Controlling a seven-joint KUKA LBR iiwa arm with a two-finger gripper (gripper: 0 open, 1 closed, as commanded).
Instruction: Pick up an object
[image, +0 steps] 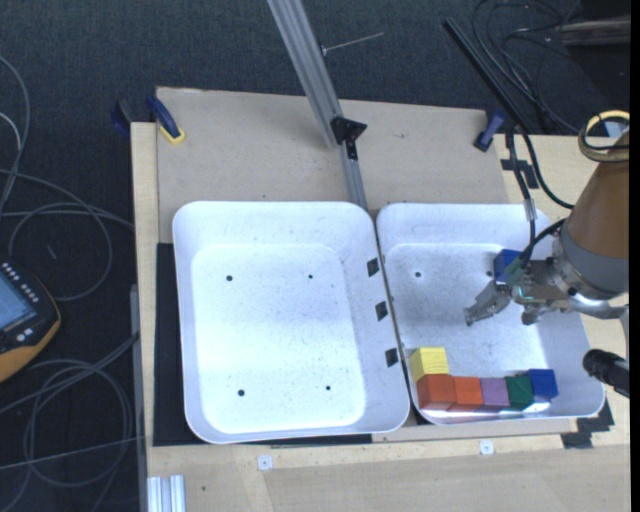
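- You have the bench (260, 140) under everything, a pale board carrying two shallow white bins side by side.
- The left bin (190, 300) sits on your left of the view, the right bin (400, 225) just beside it, their rims touching along the middle.
- Your arm (600, 225) comes in from the right, grey with its orange band above the wrist, over the right bin.
- The gripper (480, 313) hangs over the middle of the right bin with its fingers spread apart and nothing between them.
- Look along the right bin's near wall for the blocks: a row running orange block (434, 390), a second orange block (466, 391), purple block (495, 391), green block (519, 389), blue block (542, 382), each touching the next.
- A yellow block (431, 361) sits just behind the first orange one, touching it.
- The gripper is apart from the whole row, further into the bin.
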